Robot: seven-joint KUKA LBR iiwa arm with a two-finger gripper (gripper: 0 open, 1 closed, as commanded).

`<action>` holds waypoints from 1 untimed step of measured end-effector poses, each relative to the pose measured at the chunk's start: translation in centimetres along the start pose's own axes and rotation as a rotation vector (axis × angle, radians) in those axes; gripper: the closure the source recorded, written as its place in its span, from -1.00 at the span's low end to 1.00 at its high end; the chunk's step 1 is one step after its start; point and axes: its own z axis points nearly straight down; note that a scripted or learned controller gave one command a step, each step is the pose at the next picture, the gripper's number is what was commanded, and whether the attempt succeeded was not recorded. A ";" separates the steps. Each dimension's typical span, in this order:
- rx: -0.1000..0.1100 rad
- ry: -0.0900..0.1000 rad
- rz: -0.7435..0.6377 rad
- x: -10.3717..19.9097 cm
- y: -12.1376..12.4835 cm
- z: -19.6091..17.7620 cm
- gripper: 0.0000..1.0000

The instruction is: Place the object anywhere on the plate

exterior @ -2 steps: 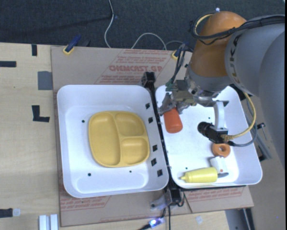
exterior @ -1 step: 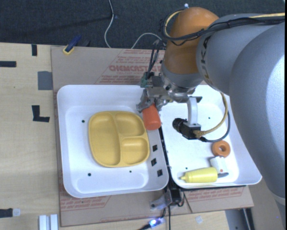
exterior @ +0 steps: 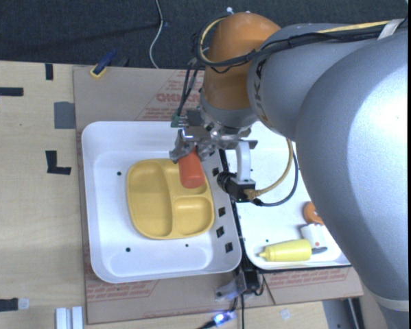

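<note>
Orange-red cylinder [exterior: 191,171], the object of the task, hung just under the gripper [exterior: 191,153], with its upper end tucked between the metal fingers, so the pincer was clenched on it. It stood nearly upright, slightly tilted, over the far right corner of the yellow plate [exterior: 165,201], at the rim where the plate's right-hand compartments meet the edge; whether its lower end touched the plate could not be told.

That divided plate lay in the left bin [exterior: 102,204], one long compartment on its left and smaller ones on its right. A grey arm [exterior: 342,108] with an orange band [exterior: 236,60] reached in from the right and covered much of the right bin [exterior: 274,184]. At the near edge of the right bin lay a yellow bottle-shaped object [exterior: 287,251], with a small orange and white item [exterior: 313,218] just beyond it. Both bins sat on a sheet of cardboard [exterior: 130,94] on the bench.
</note>
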 end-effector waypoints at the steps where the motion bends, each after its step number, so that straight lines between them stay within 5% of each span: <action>1: -0.002 0.001 -0.001 5.2 1.2 -1.2 1.00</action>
